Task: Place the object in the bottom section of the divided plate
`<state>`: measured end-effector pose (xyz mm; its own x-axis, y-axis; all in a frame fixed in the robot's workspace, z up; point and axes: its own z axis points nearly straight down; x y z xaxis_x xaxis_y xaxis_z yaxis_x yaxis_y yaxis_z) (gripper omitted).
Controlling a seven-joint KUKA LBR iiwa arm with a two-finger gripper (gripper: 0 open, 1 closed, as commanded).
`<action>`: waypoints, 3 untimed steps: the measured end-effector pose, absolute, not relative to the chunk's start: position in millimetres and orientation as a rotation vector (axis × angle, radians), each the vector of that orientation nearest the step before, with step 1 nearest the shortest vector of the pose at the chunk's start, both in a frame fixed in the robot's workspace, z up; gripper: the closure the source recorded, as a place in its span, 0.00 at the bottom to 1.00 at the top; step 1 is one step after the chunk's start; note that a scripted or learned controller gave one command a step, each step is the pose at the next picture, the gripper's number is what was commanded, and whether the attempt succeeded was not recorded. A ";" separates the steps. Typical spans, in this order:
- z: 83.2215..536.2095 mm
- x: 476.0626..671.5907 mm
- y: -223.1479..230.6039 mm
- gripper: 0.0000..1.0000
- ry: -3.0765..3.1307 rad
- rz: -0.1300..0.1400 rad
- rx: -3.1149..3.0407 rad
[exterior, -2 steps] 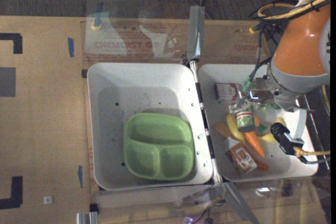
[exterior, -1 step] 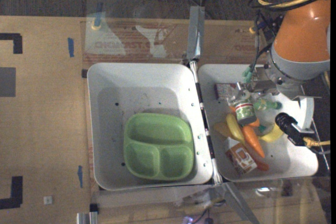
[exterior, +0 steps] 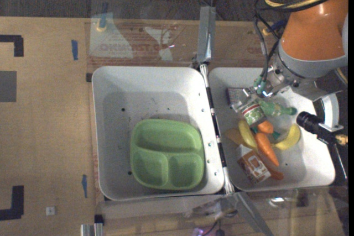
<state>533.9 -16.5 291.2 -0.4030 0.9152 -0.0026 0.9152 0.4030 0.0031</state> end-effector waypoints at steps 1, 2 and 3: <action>184.3 531.2 43.8 1.00 2.699 0.000 1.608; 151.6 559.4 110.9 1.00 2.786 0.003 1.446; 151.8 559.6 110.3 0.00 2.785 0.003 1.448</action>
<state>559.6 110.3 151.8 -0.5746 0.8184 -0.0012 0.8184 0.5746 0.0029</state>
